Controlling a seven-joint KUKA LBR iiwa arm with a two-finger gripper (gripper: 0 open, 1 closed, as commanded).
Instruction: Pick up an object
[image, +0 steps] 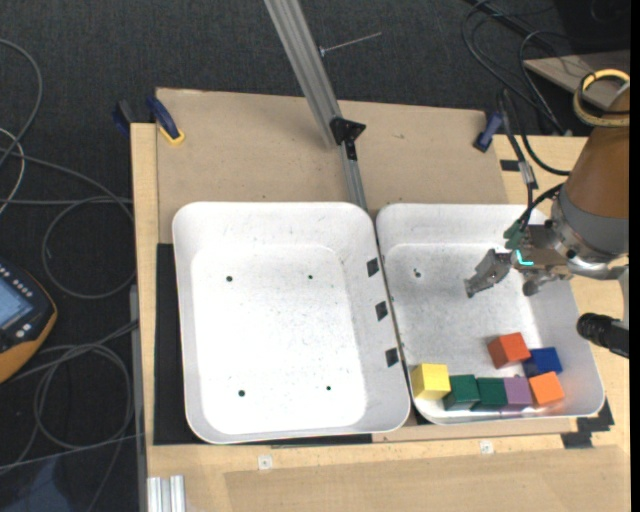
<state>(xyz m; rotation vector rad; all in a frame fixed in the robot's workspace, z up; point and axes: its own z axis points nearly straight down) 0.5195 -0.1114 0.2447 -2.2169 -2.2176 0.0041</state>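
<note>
- Blocks (492, 380) are sitting bunched at five o'clock in the right bin (440, 240); we are counting yellow, green, purple, orange, blue and red ones.
- We are seeing the gripper (510, 275) hovering at twelve o'clock from them, fingers spread, pinching nothing.
- We are seeing the left bin (200, 230) lying alongside.

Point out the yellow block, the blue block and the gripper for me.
yellow block (431, 379), camera view, middle of its top face.
blue block (545, 360), camera view, middle of its top face.
gripper (505, 276), camera view, midway between its fingertips.
</note>
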